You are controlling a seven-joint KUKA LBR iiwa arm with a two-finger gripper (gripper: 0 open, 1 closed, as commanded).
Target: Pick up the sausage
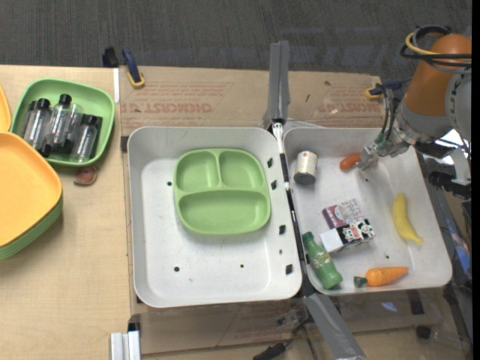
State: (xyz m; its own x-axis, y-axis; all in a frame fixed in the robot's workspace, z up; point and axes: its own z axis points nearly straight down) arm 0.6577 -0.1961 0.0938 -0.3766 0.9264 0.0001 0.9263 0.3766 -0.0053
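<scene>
Sausage (349, 162): small, orange-red, lay near the top of the right bin (431, 272), upper right of frame. Gripper (370, 158): sat just right of the sausage, apparently touching; finger spread could not be told. Left bin (146, 276): held a green divided plate (222, 190).

Divided plate (222, 191) in left bin (150, 223), sausage (349, 162) beside pincer (370, 158) in right bin (431, 268)

Dark grey carpet floor (225, 13) beyond bench; light wooden tabletop (67, 298); brown cardboard sheet (202, 100) under bins.
</scene>
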